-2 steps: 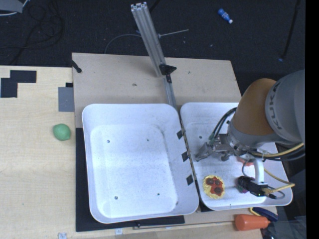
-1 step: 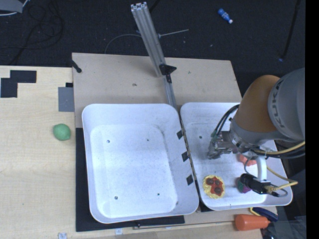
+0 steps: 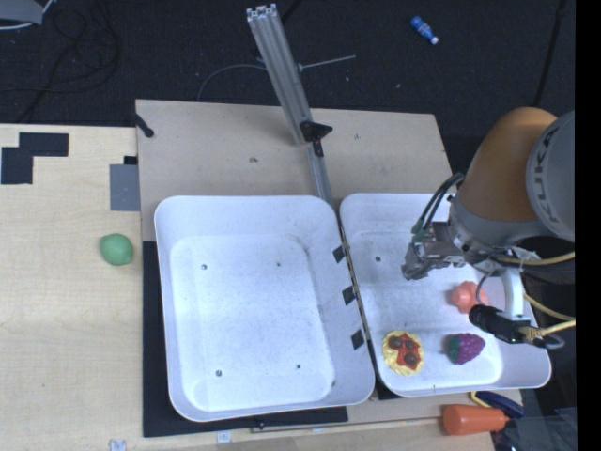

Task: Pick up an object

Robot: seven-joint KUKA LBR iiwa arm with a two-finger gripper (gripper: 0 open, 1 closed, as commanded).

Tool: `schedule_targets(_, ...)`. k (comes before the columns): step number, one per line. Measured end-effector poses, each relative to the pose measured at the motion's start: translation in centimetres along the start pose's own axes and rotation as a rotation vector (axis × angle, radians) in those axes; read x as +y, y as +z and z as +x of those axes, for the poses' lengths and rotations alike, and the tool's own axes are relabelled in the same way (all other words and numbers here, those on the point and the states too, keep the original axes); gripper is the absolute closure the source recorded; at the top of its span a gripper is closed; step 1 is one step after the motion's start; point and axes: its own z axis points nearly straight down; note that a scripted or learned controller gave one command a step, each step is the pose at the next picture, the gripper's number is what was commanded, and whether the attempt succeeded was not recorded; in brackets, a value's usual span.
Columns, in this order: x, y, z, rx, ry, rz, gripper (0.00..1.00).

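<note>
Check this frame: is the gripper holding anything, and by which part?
Nothing shows between the fingers of the gripper; it hangs over bare floor of the right bin, apart from the toys.

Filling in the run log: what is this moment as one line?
gripper over right bin | no grasp seen | in bin: pink toy, purple grapes, yellow toy | green ball on bench

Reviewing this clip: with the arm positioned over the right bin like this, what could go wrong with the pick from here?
1. The tool hangs over bare floor of the right white bin, apart from the objects, so a straight descent would likely close on nothing.
2. The round pink-orange object lies partly under the arm, so aiming may be unreliable.
3. The purple grape cluster and yellow-and-red piece sit near the front rim, limiting approach room.
</note>
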Motion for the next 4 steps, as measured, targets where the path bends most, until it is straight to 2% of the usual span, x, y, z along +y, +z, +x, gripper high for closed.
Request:
schedule_targets(2, 0.0, -8.8, -1.2, 0.0, 0.0, 0.001, 1.0)
schedule_targets(3, 0.5, -8.5, 3.0, 0.0, -0.003, 0.005, 1.0)
schedule_targets(4, 0.0, -7.4, 8.0, 0.001, -0.003, 0.005, 1.0)
